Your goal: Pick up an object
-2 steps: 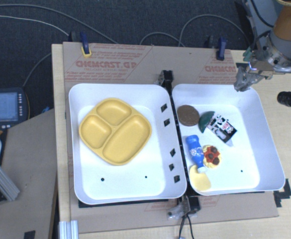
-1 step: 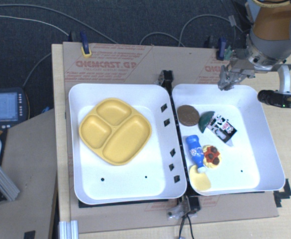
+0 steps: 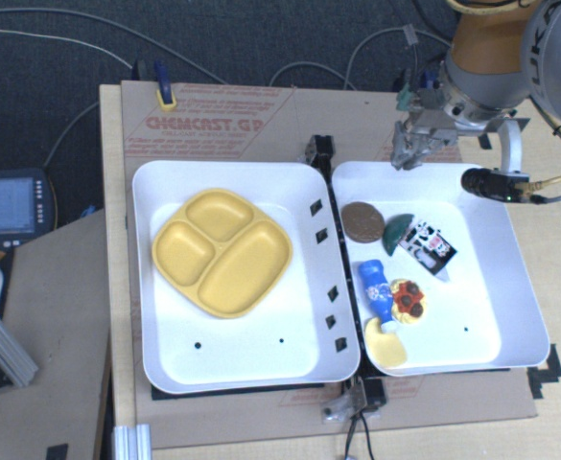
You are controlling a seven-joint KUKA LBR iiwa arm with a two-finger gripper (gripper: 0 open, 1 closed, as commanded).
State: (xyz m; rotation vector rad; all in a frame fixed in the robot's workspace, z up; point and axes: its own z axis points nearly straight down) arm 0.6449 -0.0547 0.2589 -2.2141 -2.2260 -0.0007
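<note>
The right bin (image 3: 496,300) holds several small objects along its left side. A brown round disc (image 3: 362,221) lies by the divider, with a dark green piece (image 3: 397,231) and a black-and-white packet (image 3: 429,248) beside it. Nearer the front are a blue tube (image 3: 374,288), a red and orange toy (image 3: 410,298) and a pale yellow piece (image 3: 386,346). My gripper (image 3: 408,157) hangs over the far rim of the right bin, behind the disc and apart from every object, with nothing visible in it.
A yellow divided plate (image 3: 222,252) sits in the left bin (image 3: 170,353). Black clips (image 3: 324,262) line the divider between the bins. A black cylinder (image 3: 491,183) juts over the right bin's far right corner. Cables cross the dark floor behind the bench.
</note>
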